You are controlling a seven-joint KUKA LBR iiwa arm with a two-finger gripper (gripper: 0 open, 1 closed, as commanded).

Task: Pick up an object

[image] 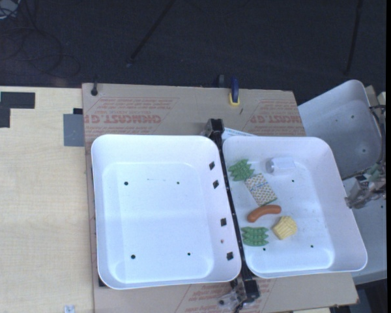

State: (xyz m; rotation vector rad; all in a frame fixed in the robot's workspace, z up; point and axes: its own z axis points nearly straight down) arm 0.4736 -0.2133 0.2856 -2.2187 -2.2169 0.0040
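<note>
**Visitor:** Where is the gripper?

**Onlooker:** At 3 o'clock, just off the outer rim of the right bin, there is a small tangle of metal that I take for it. It is too small and blurred, so I cannot tell whether it is apart or together. Nothing appears to be held.

**Visitor:** What could it pick up?

**Onlooker:** All the objects are in the right bin. Nearest the gripper is a yellow corn piece, towards 5 o'clock of the bin's middle. Just beside it at 6 o'clock is a green pea pod. An orange sausage lies at the centre. A patterned packet is above that. A green leafy toy is at 11 o'clock and a clear cup at 12. The left bin sits alongside.

**Visitor:** Which would you choose?

**Onlooker:** I'd pick the corn. It is nearest and looks chunky. Come straight down over its middle and keep clear of the pea pod.
</note>
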